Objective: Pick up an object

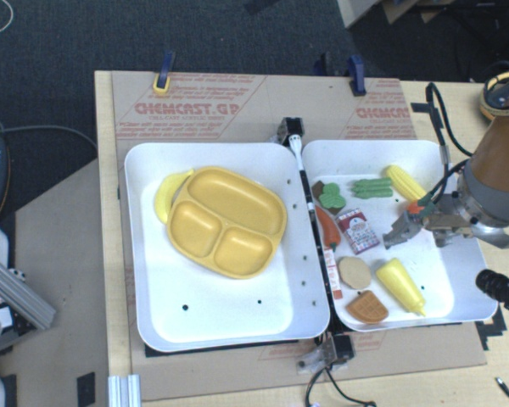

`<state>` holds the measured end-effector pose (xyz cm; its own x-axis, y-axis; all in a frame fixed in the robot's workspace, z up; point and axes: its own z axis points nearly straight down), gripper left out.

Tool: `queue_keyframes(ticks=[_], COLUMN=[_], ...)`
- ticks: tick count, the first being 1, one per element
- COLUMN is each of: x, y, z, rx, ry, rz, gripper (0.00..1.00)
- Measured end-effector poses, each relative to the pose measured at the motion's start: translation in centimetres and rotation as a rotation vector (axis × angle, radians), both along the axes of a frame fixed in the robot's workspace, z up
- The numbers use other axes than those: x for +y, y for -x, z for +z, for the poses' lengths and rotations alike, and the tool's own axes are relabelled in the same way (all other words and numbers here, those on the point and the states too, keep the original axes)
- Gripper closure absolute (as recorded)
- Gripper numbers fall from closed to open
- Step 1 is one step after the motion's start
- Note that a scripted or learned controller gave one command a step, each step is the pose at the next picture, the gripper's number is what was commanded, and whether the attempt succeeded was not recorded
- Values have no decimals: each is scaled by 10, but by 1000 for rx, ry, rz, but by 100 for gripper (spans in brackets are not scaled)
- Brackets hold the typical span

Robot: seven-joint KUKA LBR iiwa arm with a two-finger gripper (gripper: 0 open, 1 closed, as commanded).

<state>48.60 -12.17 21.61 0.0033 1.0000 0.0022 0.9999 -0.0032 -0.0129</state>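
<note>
My gripper [398,232] hangs over the middle of the right bin [458,303], reaching in from the right. Just left of it lies a red and white packet [357,230]. A yellow squeeze bottle [402,284] lies below it and a yellow corn cob [405,181] above it. Nothing shows held in the gripper. The bin also holds a green pod [372,188], a dark green piece [330,197], an orange carrot [326,225], a beige round piece [354,271] and a brown bread-like piece [367,308].
The left bin [153,303] holds a yellow divided plate [226,220] with a yellow piece [164,197] tucked under its left edge. A raised divider [310,219] runs between the bins. Cables [437,121] trail along the right bin's far right corner.
</note>
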Motion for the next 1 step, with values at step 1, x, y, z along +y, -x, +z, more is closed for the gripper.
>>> queue_keyframes(ticks=[1], x=[0], y=[-3], z=[6], rx=[-13], ry=[2], rz=[3], gripper=[0])
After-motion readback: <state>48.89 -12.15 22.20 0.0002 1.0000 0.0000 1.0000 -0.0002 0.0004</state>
